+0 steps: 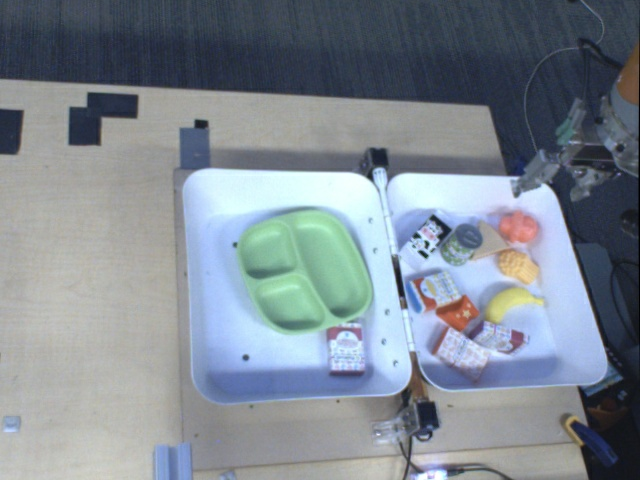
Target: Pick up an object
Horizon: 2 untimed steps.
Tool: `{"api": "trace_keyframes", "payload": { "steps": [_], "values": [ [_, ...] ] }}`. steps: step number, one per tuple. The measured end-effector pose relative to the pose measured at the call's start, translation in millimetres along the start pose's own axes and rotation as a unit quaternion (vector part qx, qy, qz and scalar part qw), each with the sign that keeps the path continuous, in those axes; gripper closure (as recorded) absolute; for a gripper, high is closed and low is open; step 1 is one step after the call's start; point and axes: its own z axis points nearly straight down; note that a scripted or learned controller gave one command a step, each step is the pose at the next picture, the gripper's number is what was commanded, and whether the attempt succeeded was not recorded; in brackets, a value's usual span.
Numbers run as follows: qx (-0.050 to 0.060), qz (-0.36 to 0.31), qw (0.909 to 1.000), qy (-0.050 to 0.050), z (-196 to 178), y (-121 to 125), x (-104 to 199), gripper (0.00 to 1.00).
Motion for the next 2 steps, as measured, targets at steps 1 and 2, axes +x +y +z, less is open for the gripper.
{"api": "trace_keyframes", "payload": {
  "steps": [1, 2],
  "values": [
    [0.001, 0.001, 1.0, 0.001, 115.0, 7.3, -7.4, 0.0],
    [-0.007, 0.0, 1.0, -0.002, 171.0, -34.4, 8.2, 0.0]
  ]
}}
